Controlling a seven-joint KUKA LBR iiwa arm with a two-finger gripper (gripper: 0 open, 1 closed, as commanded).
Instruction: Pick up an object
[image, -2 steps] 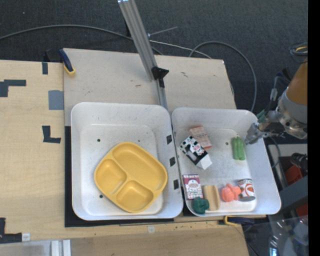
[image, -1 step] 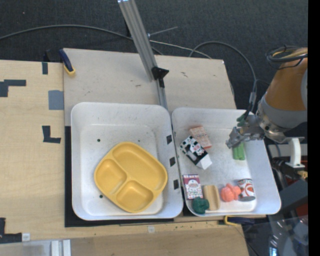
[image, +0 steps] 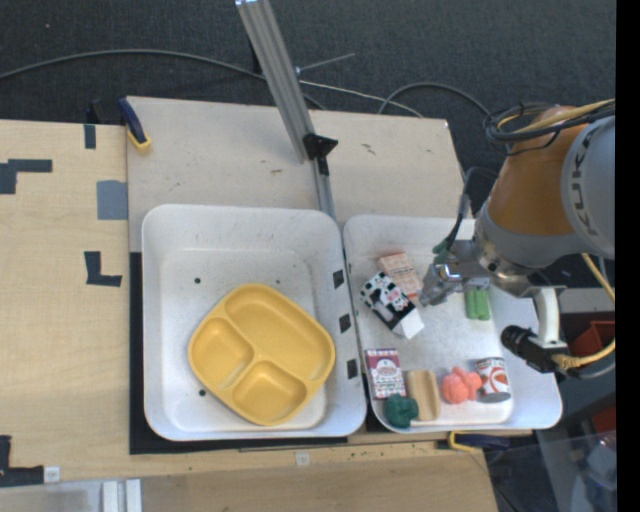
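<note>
Presently, gripper (image: 436, 283): low in the right bin (image: 520, 405), beside a black-and-white box (image: 386, 298); whether open or closed could not be told. Advice: centre over the box, descend straight, avoiding the pink carton (image: 400, 269).

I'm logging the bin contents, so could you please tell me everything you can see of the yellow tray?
The yellow tray is a divided plate with three compartments, one large and two smaller, and rounded corners. It looks like smooth moulded plastic. It lies flat and face up, turned at an angle, on the floor of the left bin, toward the near right corner. Its compartments hold nothing, and nothing else touches it.
</note>
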